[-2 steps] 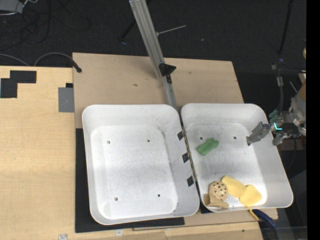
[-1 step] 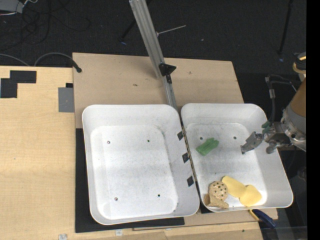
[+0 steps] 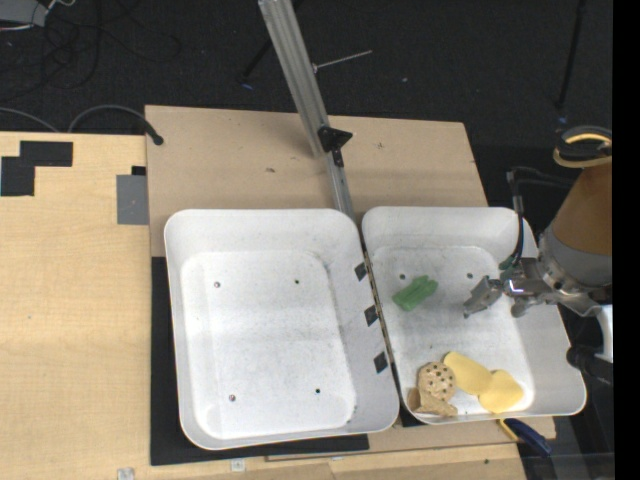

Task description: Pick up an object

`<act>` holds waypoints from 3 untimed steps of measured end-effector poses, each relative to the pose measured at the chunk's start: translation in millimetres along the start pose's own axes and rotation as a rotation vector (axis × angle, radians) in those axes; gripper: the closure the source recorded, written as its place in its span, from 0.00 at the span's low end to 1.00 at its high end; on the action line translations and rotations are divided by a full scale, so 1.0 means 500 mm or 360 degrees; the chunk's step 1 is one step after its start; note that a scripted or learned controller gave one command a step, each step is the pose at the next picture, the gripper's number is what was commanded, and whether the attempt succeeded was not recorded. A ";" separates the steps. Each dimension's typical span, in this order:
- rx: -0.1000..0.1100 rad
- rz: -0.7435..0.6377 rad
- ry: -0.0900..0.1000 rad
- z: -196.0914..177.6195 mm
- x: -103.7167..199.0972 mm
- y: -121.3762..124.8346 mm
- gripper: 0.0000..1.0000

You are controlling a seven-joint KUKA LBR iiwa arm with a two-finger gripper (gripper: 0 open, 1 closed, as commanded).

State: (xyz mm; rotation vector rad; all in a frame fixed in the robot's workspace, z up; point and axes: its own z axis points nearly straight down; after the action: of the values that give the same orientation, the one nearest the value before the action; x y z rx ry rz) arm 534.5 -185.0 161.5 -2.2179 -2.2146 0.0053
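Note:
My gripper [image 3: 494,308] hangs over the right side of the right bin [image 3: 440,223], open, with nothing between its fingers. A green block [image 3: 414,293] lies on the bin floor to the gripper's left, well apart from it. At the bin's near edge lies a yellow, banana-like object [image 3: 487,382]. A tan speckled cookie-like piece [image 3: 435,384] touches its left end. Both sit below the gripper, nearer the camera.
The left bin [image 3: 190,230] adjoins the right one along a shared rim with black clips [image 3: 369,313]. A slanted metal rail [image 3: 300,78] rises behind the bins. The arm's orange band [image 3: 590,208] and grey wrist stand past the right bin's right wall.

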 end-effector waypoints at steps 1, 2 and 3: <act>0.0002 0.0000 0.0001 0.128 0.009 -0.006 0.00; -0.0005 0.0010 -0.0002 0.101 0.005 -0.005 1.00; -0.0018 -0.0004 -0.0006 -0.022 -0.007 0.005 1.00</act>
State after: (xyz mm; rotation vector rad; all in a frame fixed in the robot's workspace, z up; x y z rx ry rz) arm 536.9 -188.4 172.3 -2.2228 -2.2248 -0.0026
